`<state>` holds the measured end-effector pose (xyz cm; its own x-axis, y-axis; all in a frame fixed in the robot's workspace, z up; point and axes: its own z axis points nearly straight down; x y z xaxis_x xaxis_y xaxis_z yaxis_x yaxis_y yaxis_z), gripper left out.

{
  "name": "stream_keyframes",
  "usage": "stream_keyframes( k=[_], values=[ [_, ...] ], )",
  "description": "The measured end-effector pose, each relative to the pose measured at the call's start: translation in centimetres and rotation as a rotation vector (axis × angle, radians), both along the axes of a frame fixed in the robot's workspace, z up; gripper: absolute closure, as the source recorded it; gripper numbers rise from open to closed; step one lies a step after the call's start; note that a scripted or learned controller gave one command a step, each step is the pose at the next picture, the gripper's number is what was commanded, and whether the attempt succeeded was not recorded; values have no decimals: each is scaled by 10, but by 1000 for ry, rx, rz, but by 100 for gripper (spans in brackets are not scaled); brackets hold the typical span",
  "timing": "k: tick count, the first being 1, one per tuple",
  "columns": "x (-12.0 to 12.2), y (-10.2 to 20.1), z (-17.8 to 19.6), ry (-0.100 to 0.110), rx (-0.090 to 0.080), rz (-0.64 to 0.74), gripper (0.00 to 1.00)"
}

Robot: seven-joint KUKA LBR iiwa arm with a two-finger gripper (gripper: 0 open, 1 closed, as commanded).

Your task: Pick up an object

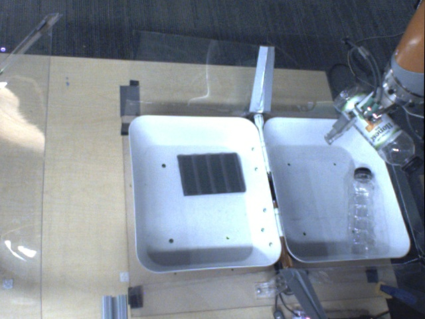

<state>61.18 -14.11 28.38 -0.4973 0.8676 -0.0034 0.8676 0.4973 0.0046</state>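
From where I stand the arm (410, 55) comes in at the upper right of the frame, its orange band showing against the grey just above the wrist; the gripper (364, 111) hangs over the upper right corner of the right bin (312, 178), and between its fingers sits a clear plastic bottle (382, 133) with a white label, tilted so that its body runs down and to the right past the bin's far rim; the fingers are pinched on that bottle near its neck end, and one slim grey finger (337, 130) sticks out down and to the left over the white floor of the bin. A second clear bottle (360, 208) lies inside the right bin along its right wall, dark cap toward the top of the frame, body stretching down toward the lower right corner; it is well apart from the gripper and rests flat on the bin floor. The left bin (153, 244) sits just beside the right one, the two touching along their shared edge at the middle of the frame; a dark ribbed rectangular pad (211, 173) lies flat near its centre. Both bins rest on a pale wooden bench (73, 178); a clear plastic sheet (23, 131) covers the left of the frame, catching glare.
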Motion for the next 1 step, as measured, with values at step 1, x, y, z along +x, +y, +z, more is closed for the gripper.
stream_keyframes(
  k=[1],
  values=[
    [-34, -64, -33, 0, -1, 13, 0]
  ],
)
